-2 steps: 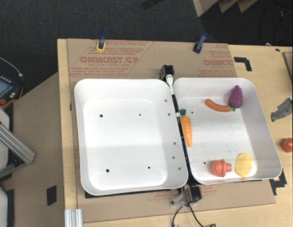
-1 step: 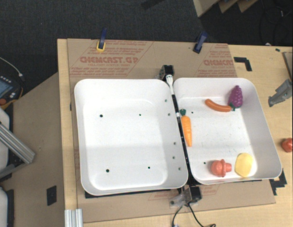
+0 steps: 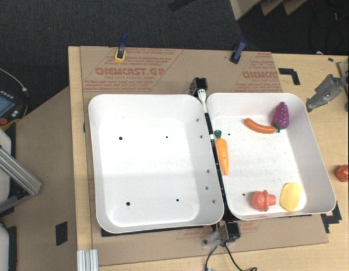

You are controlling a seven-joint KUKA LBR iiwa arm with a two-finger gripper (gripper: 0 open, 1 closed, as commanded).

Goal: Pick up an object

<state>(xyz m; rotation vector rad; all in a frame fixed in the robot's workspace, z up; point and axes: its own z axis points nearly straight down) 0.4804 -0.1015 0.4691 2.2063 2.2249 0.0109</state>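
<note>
You've got two white bins: left bin (image 3: 106,151), right bin (image 3: 315,168). Five toy foods in the right one: one carrot (image 3: 221,156), one sausage (image 3: 259,126), one purple grape bunch (image 3: 280,116), one lemon (image 3: 290,196), one red-orange piece (image 3: 263,200). Two blue clamps: (image 3: 121,48) and (image 3: 238,50).

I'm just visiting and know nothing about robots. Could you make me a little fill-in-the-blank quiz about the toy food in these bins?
1. All the toy food lies in the ____ bin.
2. The carrot lies along that bin's ____ edge.
3. The purple grapes sit at the right end of the orange ____.
4. The yellow lemon lies beside a ____ toy near the front edge.

Missing words: right; left; sausage; red
</note>
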